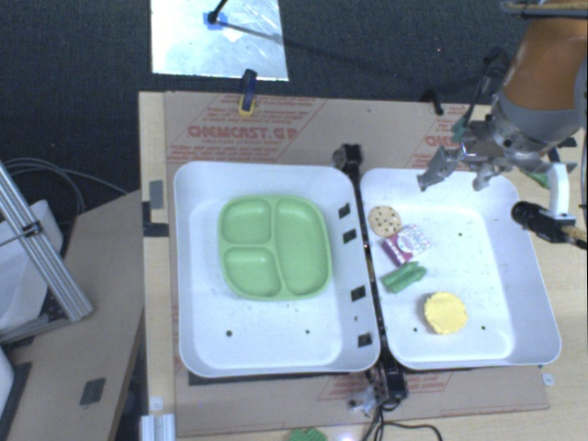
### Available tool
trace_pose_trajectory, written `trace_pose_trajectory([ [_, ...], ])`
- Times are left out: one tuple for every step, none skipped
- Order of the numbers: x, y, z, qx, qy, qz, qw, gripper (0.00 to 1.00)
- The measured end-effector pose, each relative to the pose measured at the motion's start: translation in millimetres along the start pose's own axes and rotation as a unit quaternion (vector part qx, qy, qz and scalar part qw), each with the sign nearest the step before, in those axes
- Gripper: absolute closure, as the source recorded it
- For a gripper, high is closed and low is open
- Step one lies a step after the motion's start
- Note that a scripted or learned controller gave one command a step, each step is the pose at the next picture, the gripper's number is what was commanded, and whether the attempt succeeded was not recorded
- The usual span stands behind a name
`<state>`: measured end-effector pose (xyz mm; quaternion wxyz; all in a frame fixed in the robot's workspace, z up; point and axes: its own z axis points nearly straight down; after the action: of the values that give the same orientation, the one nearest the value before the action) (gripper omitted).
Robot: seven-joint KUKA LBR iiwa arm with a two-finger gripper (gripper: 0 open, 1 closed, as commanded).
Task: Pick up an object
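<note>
Pincer (457, 167) with fingers apart and holding nothing, above far edge of right bin (524, 274), cookie (384, 220) below and left of it, pink packet (408, 241), green piece (402, 277), yellow round (445, 312) nearer the camera

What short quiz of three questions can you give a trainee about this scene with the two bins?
1. True or false: the green tray with compartments lies in the same bin as the cookie.
2. Multiple choice: which item lies nearest the front edge of the right bin? A) cookie B) yellow round piece C) pink packet
3. Fill in: the end effector hangs over the ____ edge of the right bin, with nothing between its fingers.

Key:
1. False; the tray is in the left bin, the cookie in the right one.
2. B.
3. Far (back).
</note>
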<state>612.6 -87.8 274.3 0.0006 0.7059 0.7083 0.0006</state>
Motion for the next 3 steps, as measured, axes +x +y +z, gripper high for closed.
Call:
trace_pose_trajectory([
  [-23, -26, 107, 0.004, 0.000, 0.002, 1.0000, 0.00],
  [-8, -20, 192, -0.001, 0.002, 0.001, 1.0000, 0.00],
  [1, -45, 190, 0.002, 0.000, 0.001, 1.0000, 0.00],
])
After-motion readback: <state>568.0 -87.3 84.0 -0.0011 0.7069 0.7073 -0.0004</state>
